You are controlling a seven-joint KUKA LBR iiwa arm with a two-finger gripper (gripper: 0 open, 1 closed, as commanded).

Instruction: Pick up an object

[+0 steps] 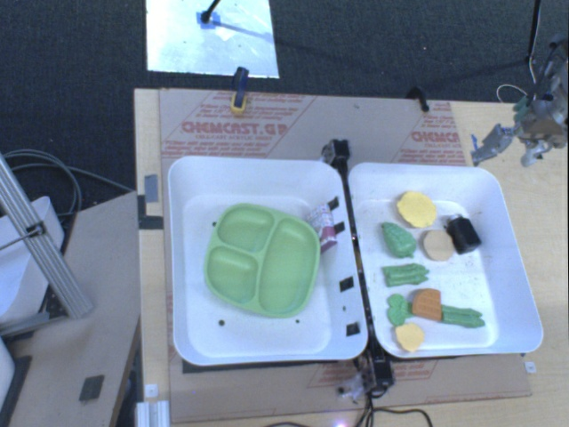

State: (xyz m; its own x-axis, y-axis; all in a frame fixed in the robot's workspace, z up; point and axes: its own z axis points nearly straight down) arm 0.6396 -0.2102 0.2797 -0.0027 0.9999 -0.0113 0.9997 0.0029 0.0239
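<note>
While the jaws (524, 136), state seemingly unreadable, hover outside, toys (418, 210) lie well apart.

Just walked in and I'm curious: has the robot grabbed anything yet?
Nothing looks picked up yet. The end effector sits beyond the right bin's far corner, with nothing visibly held. The yellow piece and black block lie in the bin. Reaching, gripping and lifting remain.

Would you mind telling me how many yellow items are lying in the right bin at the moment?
2. One yellow piece lies near the right bin's far edge; a smaller yellow piece sits at its near edge. None looks hidden.
</note>
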